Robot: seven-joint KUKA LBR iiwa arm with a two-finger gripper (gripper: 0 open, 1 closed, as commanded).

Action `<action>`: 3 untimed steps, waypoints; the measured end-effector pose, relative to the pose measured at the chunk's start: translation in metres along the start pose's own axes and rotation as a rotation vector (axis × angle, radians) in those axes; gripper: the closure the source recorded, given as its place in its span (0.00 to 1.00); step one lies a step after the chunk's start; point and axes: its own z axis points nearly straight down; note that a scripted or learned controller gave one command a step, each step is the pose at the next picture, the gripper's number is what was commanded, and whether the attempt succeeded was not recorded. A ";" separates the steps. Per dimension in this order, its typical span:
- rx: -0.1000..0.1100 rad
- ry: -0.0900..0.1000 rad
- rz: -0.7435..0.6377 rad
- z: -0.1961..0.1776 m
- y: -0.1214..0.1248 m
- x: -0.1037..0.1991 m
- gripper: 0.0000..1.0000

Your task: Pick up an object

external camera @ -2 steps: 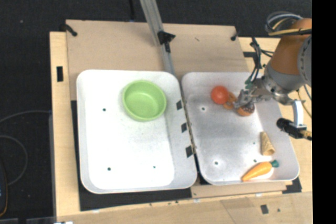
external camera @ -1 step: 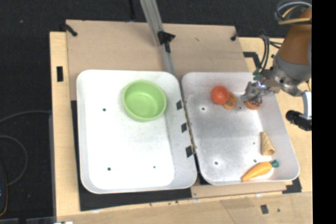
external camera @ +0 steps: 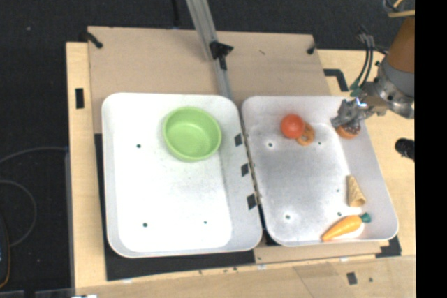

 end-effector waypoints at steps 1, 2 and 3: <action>0.002 0.001 -0.004 -0.024 0.001 -0.001 1.00; 0.006 0.002 -0.005 -0.023 -0.015 0.049 1.00; 0.005 0.004 -0.007 -0.033 -0.024 0.096 1.00</action>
